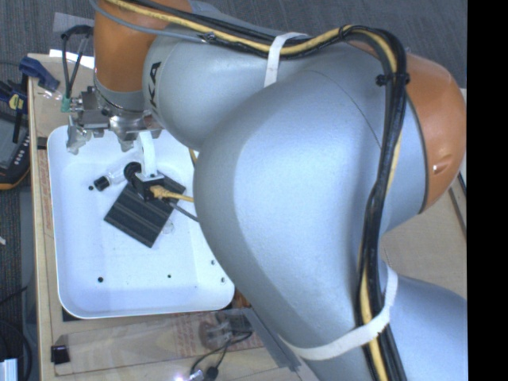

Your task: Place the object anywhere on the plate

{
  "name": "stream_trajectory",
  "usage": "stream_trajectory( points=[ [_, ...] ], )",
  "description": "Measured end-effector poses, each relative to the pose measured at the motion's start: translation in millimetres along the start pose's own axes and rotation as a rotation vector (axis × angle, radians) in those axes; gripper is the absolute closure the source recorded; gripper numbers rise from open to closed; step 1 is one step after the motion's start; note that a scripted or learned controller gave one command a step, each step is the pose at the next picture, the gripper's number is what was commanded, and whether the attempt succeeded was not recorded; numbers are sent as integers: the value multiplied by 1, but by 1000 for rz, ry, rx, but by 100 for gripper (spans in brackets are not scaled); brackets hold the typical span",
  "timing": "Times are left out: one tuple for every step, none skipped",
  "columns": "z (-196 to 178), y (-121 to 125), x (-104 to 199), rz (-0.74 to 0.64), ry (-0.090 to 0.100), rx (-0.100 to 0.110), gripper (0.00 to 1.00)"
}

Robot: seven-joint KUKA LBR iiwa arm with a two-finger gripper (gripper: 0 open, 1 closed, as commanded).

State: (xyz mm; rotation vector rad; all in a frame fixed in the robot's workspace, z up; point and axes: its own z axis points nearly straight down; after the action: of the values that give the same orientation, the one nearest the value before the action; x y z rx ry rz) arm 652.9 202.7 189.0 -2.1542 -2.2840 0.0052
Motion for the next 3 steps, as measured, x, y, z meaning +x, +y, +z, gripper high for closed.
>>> stream_trajectory(
  points=[
    [-17,1,-42,-562,0,1,0],
    [90,-25,7,-51,5,-15,0],
    [96,-23,-38,-437,0,-1,0]
  ],
)
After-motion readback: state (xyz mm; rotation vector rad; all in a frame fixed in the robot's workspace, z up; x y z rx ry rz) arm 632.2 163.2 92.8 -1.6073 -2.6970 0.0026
